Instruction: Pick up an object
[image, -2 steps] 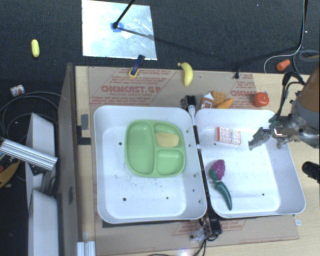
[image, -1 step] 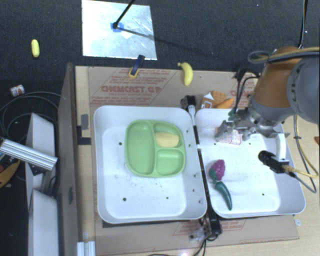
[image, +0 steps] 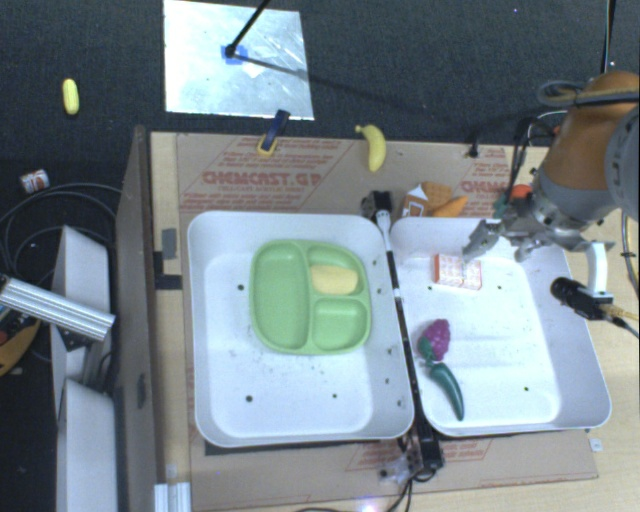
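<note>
My gripper (image: 503, 243) hangs over the far part of the right bin (image: 560, 390). Its two fingers stand apart, open, with nothing between them. A red and white packet (image: 458, 271) lies flat on the bin floor just left of and below the left finger (image: 480, 239). Nearer the front of the same bin lie a purple object (image: 435, 338) and a dark green pepper-like object (image: 447, 388), touching end to end. In the left bin (image: 225, 400) sits a green divided plate (image: 300, 325) with a yellow object (image: 335, 278) in its upper right compartment.
Behind the bins on the cardboard lie a yellow banana (image: 373, 147), an orange object (image: 443, 205) and a blue and yellow clamp (image: 272, 132). A black cylinder (image: 580, 297) juts over the right bin's right side. The divider (image: 396, 300) runs between the bins.
</note>
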